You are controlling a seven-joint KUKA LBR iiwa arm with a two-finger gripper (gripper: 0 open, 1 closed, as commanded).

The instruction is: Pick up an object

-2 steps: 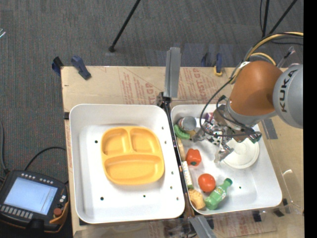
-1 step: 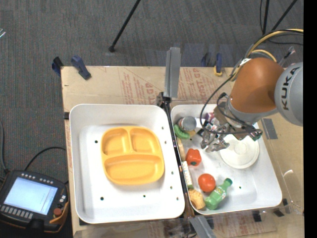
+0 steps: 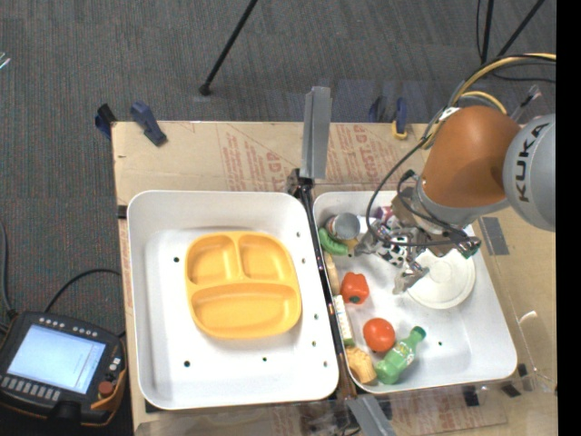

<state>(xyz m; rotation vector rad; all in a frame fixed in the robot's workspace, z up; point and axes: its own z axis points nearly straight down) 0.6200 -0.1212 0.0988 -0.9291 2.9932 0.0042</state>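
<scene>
Gripper (image 3: 392, 251) low in right bin (image 3: 490, 352) centre, finger state unclear. Nearest pepper (image 3: 355, 288): light, smooth plastic; grab across body.

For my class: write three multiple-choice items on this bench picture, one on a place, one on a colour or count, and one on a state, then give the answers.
1. Where does the yellow divided tray lie?
A. in the left bin
B. in the right bin
C. on the carpet

2. What colour is the small bottle near the right bin's front edge?
A. blue
B. green
C. black

3. How does the white round plate lie?
A. standing on its edge
B. stacked on the tray
C. flat on the bin floor

Answers:
1. A, as it rests in the left bin.
2. B, as its body is green with a white cap.
3. C, as it lies flat beside the gripper.
</scene>
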